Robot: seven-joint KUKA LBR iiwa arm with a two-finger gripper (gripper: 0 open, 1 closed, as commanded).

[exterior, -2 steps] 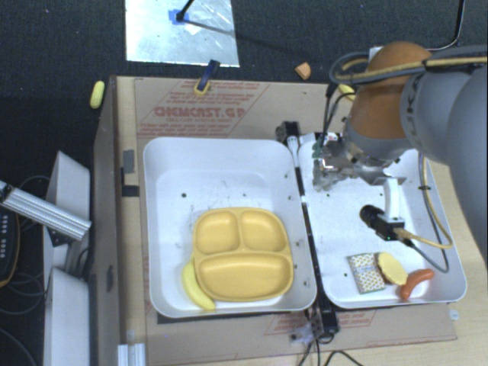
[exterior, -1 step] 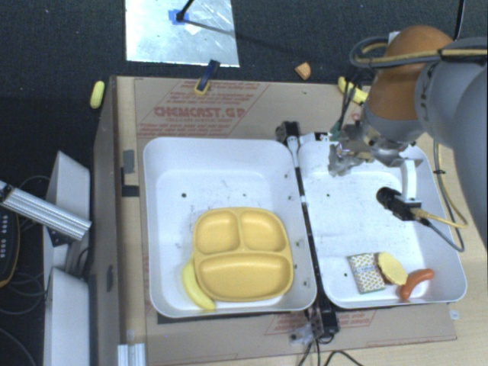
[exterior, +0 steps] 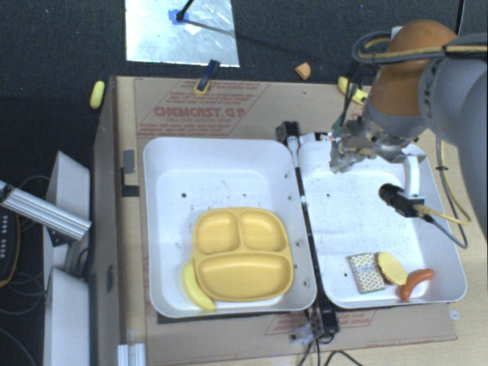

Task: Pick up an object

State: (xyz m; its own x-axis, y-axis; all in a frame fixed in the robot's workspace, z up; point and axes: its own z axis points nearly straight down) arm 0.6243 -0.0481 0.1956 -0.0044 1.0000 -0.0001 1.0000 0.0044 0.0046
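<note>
Sausage, right bin: light, soft, slippery, best pinched mid-length; claw state cannot be told.

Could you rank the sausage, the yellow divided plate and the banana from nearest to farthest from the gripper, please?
From the gripper:
1. Sausage, right bin's near corner.
2. Yellow divided plate, left bin.
3. Banana, left bin, tucked against the plate's outer edge.

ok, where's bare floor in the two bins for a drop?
Left white bin: strip behind the yellow divided plastic tray. Right white bin: middle, between the gripper and the front-corner cluster of patterned square packet, yellow wedge and orange sausage. Crowded: left front, with the yellow banana.
</note>
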